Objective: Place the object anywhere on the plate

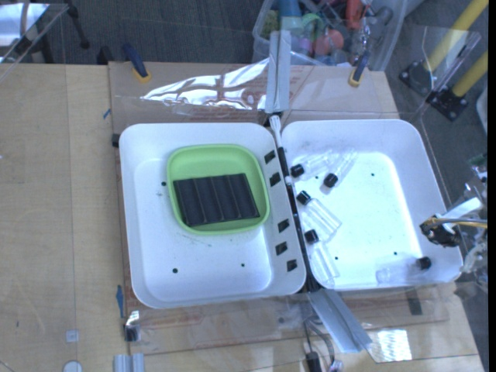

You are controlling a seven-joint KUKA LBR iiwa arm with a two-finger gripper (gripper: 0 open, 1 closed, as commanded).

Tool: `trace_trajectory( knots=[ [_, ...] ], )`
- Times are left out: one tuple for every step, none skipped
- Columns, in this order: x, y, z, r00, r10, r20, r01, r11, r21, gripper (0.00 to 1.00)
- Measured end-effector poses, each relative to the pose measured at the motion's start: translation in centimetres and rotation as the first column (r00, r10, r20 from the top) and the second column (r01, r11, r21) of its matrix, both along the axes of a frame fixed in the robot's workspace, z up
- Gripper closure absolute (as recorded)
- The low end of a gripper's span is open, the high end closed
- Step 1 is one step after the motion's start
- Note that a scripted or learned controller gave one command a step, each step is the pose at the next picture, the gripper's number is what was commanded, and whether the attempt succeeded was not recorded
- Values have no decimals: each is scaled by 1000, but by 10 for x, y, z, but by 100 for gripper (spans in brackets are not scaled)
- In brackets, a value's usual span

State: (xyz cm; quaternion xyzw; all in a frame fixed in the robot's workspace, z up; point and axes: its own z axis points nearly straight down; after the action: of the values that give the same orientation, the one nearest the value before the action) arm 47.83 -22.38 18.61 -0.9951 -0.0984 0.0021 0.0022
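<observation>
A green square plate (180,166) with rounded corners sits in the left white bin (147,277). A black ribbed rectangular object (215,200) lies flat on the plate and covers most of its floor. My gripper (471,242) is at the far right edge of the view, just over the right bin's right rim. It is far from the plate, and nothing shows in its grasp.
The right white bin (403,142) holds several clear plastic vials with black caps (329,180), mostly near its left wall, and one cap (423,263) near the front right corner. A row of black clips (280,225) runs along the divider between the bins.
</observation>
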Motion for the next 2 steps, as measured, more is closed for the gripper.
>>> trace_trajectory(
  knots=[
    [2,1,179,1000,8,3,-8,1000,-3,0],
    [42,2,122,1000,9,0,-9,1000,0,0]
  ],
)
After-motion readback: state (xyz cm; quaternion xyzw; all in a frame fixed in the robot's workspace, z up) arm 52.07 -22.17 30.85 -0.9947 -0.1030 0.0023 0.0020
